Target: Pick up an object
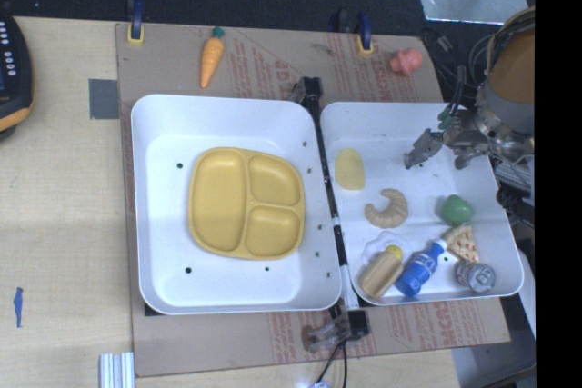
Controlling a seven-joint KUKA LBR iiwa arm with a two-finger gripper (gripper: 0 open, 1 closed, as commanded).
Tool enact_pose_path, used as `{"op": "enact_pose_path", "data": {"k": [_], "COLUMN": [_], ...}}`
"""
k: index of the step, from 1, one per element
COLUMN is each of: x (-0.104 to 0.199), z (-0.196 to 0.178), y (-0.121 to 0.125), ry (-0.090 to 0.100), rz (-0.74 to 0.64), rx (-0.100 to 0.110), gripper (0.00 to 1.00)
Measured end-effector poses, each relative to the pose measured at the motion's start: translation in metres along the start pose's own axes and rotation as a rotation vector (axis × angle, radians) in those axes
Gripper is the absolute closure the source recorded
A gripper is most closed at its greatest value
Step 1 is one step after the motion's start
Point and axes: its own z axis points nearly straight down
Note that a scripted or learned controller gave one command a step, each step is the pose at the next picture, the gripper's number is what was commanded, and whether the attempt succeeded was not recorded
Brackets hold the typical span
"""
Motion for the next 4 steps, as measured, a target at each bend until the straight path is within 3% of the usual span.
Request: {"op": "enact_pose_path", "data": {"k": [1, 2, 3, 4], "x": [0.042, 0.038, 0.038, 0.037], "z": [0.106, 0.088, 0.090, 0.079], "y": [-0.041, -0.036, -0.038, -0.037], "ry": [0.004, -0.002, -0.002, -0.003], "rz": [-0.001, 0.000, 0.000, 0.000], "rx": [0.012, -0.006, 0.000, -0.001], "gripper": [0.00, 1.00, 0.00, 1.00]}}
